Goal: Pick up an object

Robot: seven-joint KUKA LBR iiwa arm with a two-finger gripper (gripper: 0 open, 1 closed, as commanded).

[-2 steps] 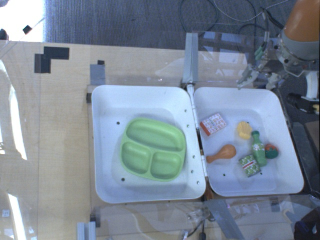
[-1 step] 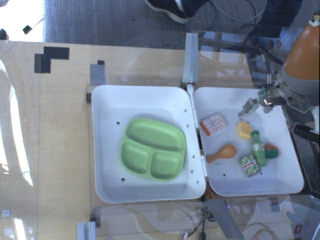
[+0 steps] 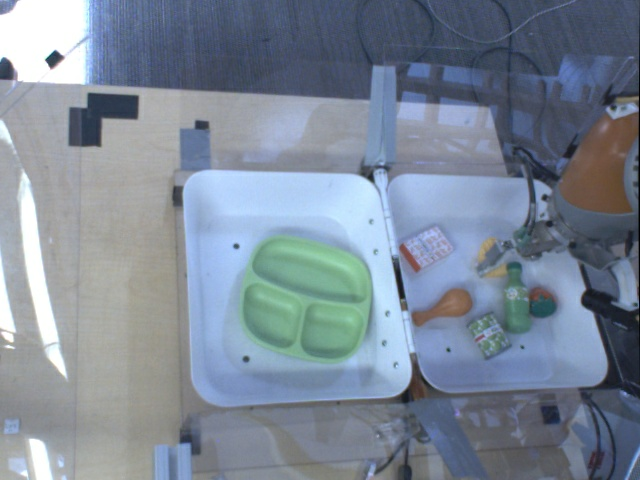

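Gripper low in the right bin, nothing picked yet.

I see my two-finger gripper (image 3: 522, 240) over the right white bin (image 3: 560, 373), just beside a small yellow piece (image 3: 490, 253); whether the jaws are apart I cannot tell. The green plastic bottle (image 3: 516, 299) stands upright nearby, so I judge either is the target.

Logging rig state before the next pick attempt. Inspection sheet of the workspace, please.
Surface: wooden bench bearing left bin and right bin, side by side.
Job's things: right bin holds a patterned card box, yellow item, green bottle, orange drumstick-shaped toy, small green box, red-and-teal piece.
Clutter: green divided tray in left bin.
Grippers: gripper over right bin by the yellow item; nothing seen held.
Cables: black cables behind bins.
Surroundings: black tape marks on bench.
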